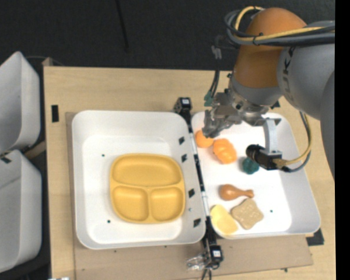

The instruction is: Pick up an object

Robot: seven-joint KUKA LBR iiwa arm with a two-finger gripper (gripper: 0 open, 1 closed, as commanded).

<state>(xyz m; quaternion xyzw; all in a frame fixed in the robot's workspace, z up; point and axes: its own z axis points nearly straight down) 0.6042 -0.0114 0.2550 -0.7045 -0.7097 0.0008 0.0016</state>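
Orange things [224,150] lying loose in the right bin [297,209], just beneath the lowered jaws [213,128] (released or clenched: cannot tell from above). Nothing lifted yet, judging by how all rests on the bin floor. Still to do: close on one piece, raise it clear.

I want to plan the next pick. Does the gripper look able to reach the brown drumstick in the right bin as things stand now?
Probably yes. The drumstick lies apart from the cracker and the orange pepper, with bare floor of the right bin around it. The gripper hangs in the same bin.
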